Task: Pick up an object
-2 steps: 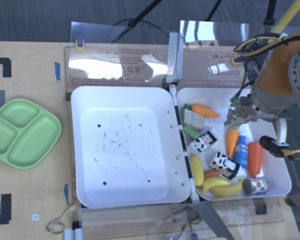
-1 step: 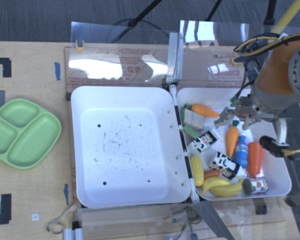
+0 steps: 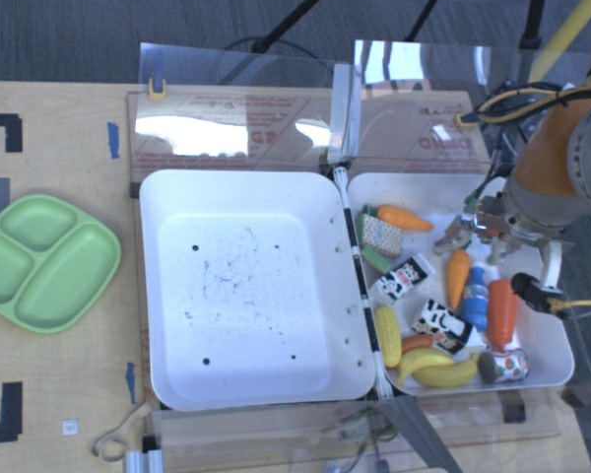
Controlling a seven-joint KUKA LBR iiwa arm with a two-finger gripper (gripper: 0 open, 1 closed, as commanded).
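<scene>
Gripper low over crowded right bin

Gripper (image 3: 480, 227) sits at the end of the grey arm with its orange band (image 3: 555, 151), reaching in from the right and hanging over the upper right part of the right bin (image 3: 561, 363). Whether the fingers are spread or closed cannot be made out against the clutter, and nothing is visibly between them.

All objects lie in the right bin, packed toward its left wall and bottom edge. A carrot (image 3: 405, 218) lies near the top, touching a checkered sponge (image 3: 380, 234). A second carrot (image 3: 457, 277) stands just below the gripper, beside a blue bottle (image 3: 475, 299) and an orange-red bottle (image 3: 503, 314). A black-and-white cow-patterned block (image 3: 403, 278) sits mid-bin, another (image 3: 439, 320) lower down. Two bananas (image 3: 436, 367) run along the bottom edge, next to a corn cob (image 3: 388, 334) pressed against the divider.

Bare floor in that bin shows mostly along the right wall and upper right corner.

The left bin (image 3: 246, 274) offers a wide open floor edge to edge. A green divided plate (image 3: 44, 261) rests on the bench, well apart to the left
</scene>
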